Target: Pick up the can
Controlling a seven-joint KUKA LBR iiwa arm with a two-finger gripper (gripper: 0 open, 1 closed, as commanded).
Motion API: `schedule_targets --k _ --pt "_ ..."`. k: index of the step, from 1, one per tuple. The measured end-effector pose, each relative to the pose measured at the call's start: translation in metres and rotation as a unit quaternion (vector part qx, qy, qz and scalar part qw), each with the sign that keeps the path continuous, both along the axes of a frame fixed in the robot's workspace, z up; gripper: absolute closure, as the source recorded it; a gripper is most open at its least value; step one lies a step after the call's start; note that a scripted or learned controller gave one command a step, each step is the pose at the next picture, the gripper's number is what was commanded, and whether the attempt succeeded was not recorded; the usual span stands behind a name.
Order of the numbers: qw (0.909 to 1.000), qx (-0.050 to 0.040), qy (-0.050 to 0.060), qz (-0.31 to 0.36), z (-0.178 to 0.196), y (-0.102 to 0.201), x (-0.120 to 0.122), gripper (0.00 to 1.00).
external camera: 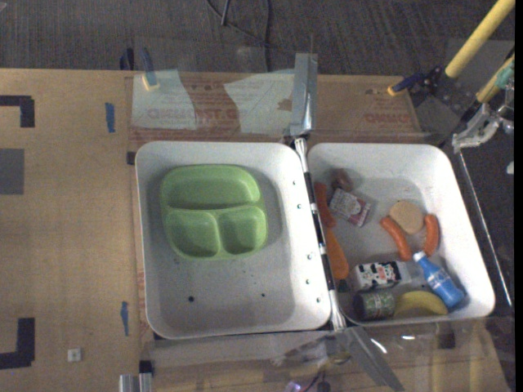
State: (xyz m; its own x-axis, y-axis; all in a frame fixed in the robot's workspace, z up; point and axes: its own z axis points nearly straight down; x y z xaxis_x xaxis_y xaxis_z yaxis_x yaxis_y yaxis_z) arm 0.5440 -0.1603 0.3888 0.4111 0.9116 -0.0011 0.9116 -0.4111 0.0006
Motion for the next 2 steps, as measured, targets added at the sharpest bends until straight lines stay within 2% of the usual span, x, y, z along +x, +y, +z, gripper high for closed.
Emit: schedule_targets --k 1,2 --pt "0.9987 0.0004 0.000 0.051 -0.117 -0.035 -0.029 0.00" --pt "0.9908 0.0008 0.000 0.136 -0.275 -0.010 -0.056 0.00"
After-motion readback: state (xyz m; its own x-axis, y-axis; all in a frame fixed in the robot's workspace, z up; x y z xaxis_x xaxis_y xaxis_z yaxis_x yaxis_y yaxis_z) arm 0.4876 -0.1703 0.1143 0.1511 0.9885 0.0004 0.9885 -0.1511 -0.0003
